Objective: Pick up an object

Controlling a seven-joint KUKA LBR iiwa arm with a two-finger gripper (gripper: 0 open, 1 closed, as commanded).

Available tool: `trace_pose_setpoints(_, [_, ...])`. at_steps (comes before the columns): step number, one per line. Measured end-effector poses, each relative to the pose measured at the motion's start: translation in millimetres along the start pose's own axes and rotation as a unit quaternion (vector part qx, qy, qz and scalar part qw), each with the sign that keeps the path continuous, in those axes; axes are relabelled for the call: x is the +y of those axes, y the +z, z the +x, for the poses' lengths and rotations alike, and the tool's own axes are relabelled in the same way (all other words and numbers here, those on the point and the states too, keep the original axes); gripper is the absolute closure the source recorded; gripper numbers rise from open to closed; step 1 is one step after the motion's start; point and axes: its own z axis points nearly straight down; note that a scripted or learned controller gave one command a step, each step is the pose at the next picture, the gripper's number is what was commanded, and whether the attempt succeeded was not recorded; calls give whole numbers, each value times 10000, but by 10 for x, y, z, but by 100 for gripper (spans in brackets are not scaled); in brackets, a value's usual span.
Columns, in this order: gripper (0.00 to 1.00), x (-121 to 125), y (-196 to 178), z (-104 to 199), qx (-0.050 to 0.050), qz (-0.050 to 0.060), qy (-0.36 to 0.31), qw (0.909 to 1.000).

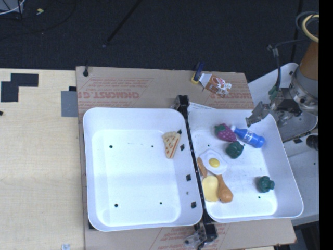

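Note:
The right bin [281, 202] holds several toys: purple grapes [225, 133], a blue bottle [250, 137], a dark green pepper [234, 150], a fried egg [214, 163], a yellow piece [209, 188], an orange-brown piece [224, 190] and a small green piece [265, 184]. A tan toast wedge [170, 144] lies in the left bin [104, 202], near its right wall. My gripper [270, 114] hovers over the right bin's far right corner, just right of the blue bottle. Its fingers are spread open with nothing between them.
A black divider [190, 155] separates the bins. Behind them, on the cardboard [130, 90], lie a small printed packet [216, 85] and a blue-and-yellow clip [197, 74]. The arm's wrist and cables [304, 95] stand off the right bin's far right corner.

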Motion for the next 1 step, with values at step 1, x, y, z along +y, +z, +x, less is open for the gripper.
trace_pose_setpoints(1, [100,1,-99,-4,2,3,-8,10000])
